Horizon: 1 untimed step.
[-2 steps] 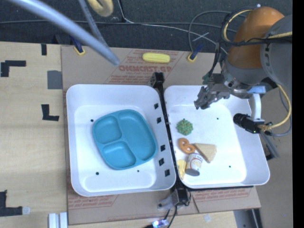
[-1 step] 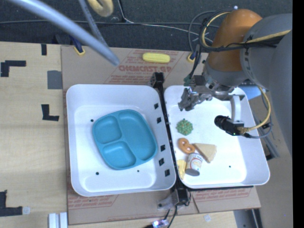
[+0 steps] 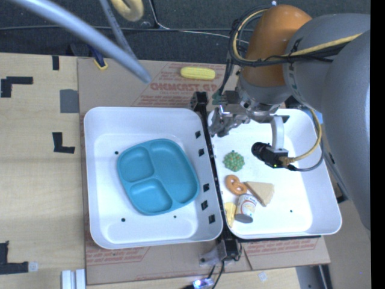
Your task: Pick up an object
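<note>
Nearest us, along the right white bin's [image 3: 325,218] front edge, we see a small labelled can [image 3: 246,206], a tan wedge [image 3: 261,191] and an orange pretzel-shaped piece [image 3: 235,185], with a green knobbly ball [image 3: 233,160] just behind. A blue three-compartment plastic tray [image 3: 157,175] fills the left white bin [image 3: 96,161]. Farther back, the gripper [image 3: 224,123] hangs over the right bin's far left corner; whether it is parted or closed, we cannot tell.

Light wood tabletop [image 3: 36,161] carries a brown cardboard sheet [image 3: 174,86] with red print. Two shallow white plastic bins sit on the cardboard: left bin [image 3: 99,179] and right bin [image 3: 319,212], touching side by side. Yellow banana-shaped toy [image 3: 197,73] lies on the cardboard behind the left bin.
</note>
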{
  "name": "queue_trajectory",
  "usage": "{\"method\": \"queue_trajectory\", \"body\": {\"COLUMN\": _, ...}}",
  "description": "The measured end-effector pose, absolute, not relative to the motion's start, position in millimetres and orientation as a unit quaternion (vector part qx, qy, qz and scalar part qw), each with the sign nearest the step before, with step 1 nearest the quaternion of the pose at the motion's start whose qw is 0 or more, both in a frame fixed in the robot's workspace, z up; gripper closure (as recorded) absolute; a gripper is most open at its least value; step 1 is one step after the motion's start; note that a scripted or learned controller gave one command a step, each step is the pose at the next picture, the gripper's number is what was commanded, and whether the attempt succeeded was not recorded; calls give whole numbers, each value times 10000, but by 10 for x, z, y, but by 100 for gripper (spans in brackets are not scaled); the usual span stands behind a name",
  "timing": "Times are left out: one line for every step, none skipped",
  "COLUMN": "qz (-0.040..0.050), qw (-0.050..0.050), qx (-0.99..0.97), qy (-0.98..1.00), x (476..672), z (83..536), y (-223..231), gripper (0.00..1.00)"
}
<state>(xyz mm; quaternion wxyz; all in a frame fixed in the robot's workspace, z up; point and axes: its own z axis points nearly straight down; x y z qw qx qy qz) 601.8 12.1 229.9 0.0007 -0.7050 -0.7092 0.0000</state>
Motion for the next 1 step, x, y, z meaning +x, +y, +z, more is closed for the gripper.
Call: {"method": "queue_trajectory", "body": {"qz": 0, "qw": 6, "qx": -7046, "qy": -7096, "x": 6148, "z": 2285, "y": 685, "gripper": 100}}
